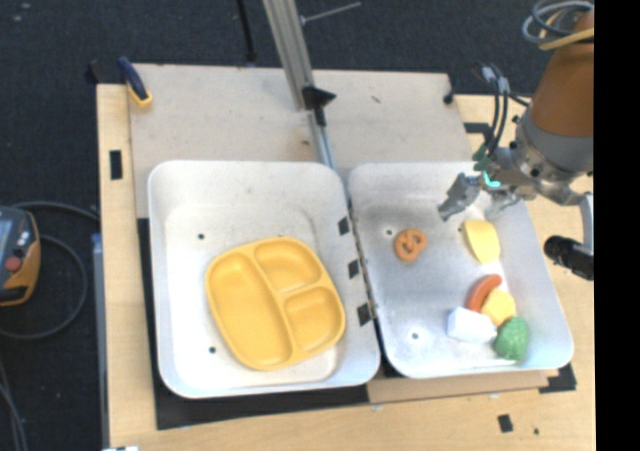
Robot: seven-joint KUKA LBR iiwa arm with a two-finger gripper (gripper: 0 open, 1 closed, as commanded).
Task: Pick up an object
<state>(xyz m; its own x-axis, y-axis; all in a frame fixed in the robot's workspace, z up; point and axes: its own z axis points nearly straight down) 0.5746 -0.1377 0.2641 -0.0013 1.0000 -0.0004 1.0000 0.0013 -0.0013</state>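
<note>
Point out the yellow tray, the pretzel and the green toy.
yellow tray (275,301): camera view, middle of its divider ridges.
pretzel (409,245): camera view, its centre.
green toy (512,339): camera view, its bumpy top.

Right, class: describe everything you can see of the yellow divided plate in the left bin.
The yellow divided plate looks like smooth moulded plastic, a rounded rectangle with a raised rim. Ridges split it into three compartments: one large along its left side and two smaller on its right. It lies flat, right way up, turned at a slant to the bin's walls, in the front half of the left bin. Nothing lies in it, and only the bin floor touches it.
</note>
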